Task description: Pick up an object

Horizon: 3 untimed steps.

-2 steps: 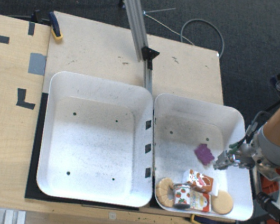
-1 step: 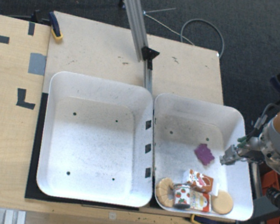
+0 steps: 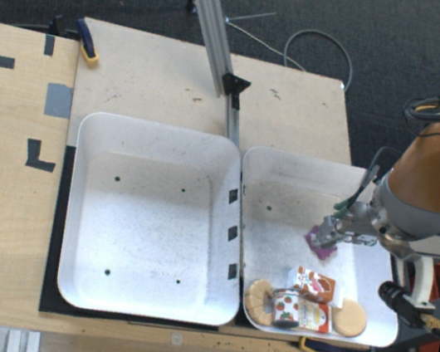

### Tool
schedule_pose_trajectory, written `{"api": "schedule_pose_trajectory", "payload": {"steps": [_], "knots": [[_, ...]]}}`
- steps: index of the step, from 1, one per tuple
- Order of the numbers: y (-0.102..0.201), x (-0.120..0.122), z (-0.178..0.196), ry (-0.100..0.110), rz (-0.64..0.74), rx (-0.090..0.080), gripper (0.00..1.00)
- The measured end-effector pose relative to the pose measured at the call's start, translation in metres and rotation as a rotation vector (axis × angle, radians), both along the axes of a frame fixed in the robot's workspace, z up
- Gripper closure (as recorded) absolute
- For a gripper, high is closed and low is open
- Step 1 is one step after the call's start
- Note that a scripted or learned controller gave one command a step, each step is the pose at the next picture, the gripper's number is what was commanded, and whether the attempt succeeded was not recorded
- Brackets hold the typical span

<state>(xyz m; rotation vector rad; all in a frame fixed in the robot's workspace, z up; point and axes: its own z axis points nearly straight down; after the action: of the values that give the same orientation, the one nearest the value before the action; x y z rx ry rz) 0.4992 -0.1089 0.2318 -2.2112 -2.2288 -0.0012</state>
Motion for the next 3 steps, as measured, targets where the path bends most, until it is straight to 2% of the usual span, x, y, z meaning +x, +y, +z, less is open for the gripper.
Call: {"api": "schedule_pose_trajectory", "payload": {"steps": [2, 3], "knots": [[0.103, 0.006, -0.008, 0.003, -0.001, 0.0, 1.0], [0.15, 0.017, 0.001, 0.0, -0.001, -0.001, 1.0]]}}
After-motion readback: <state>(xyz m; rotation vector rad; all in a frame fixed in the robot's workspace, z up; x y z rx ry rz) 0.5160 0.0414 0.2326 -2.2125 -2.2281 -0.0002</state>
